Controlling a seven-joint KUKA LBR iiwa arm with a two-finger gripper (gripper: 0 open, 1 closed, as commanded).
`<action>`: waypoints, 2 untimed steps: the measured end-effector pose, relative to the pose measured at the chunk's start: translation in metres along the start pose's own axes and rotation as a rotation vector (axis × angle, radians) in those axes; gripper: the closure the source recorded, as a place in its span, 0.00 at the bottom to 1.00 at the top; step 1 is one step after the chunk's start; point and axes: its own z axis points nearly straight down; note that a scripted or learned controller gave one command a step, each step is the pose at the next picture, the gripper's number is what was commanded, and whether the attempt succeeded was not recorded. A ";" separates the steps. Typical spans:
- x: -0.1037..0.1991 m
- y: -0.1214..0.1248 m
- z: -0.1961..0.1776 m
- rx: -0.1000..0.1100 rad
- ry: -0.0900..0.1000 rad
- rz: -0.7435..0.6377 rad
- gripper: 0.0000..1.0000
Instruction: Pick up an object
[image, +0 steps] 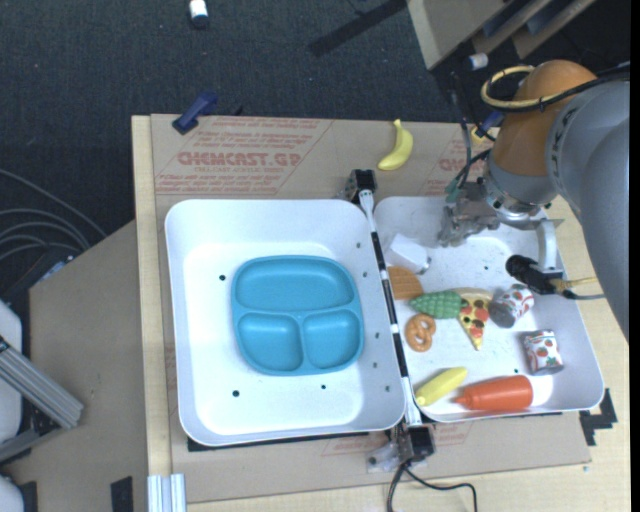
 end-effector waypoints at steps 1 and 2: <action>0.000 0.000 0.000 0.000 0.000 0.000 0.00; 0.013 -0.001 0.011 0.002 0.001 0.001 0.00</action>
